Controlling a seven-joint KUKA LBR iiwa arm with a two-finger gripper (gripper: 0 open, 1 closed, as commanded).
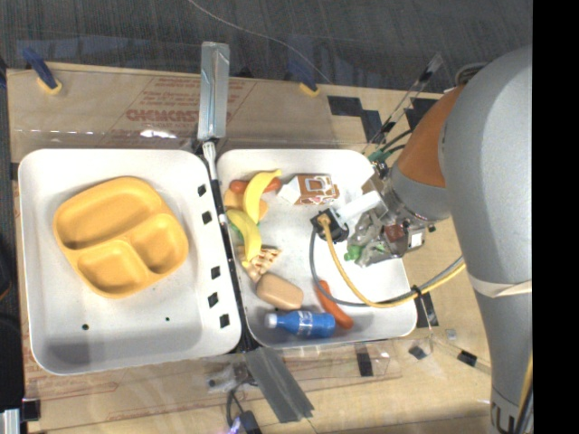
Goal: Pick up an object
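Over right bin [389,319], tool [366,242], fingers unclear

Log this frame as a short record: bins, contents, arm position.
left bin: yellow tray
right bin: banana, packet, waffle, bun, blue bottle, carrot
arm: reaches in from the right
gripper: over right bin's right half, nothing seen held
cable: yellow, loops below the gripper
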